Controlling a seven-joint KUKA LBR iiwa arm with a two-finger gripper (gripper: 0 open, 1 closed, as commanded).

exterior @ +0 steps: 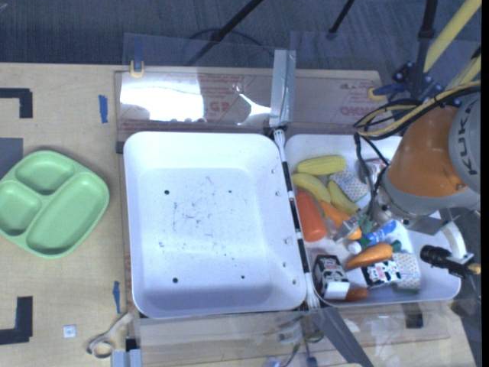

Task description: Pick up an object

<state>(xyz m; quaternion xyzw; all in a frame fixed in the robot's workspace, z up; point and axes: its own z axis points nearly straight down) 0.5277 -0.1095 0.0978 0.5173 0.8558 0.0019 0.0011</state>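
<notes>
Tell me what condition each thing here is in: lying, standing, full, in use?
Left bin: white, only faint marks on its floor.
Right bin: crowded with toy foods.
Corn cob: lying flat near the back.
Carrot: lying tilted near the front.
Green divided plate: on the bench, nothing in its compartments.
Arm: lowered over the right bin.

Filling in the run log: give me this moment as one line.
arm: over right bin | tool: down among toys, near carrot | grasp: not visible | left bin: no toys
</notes>
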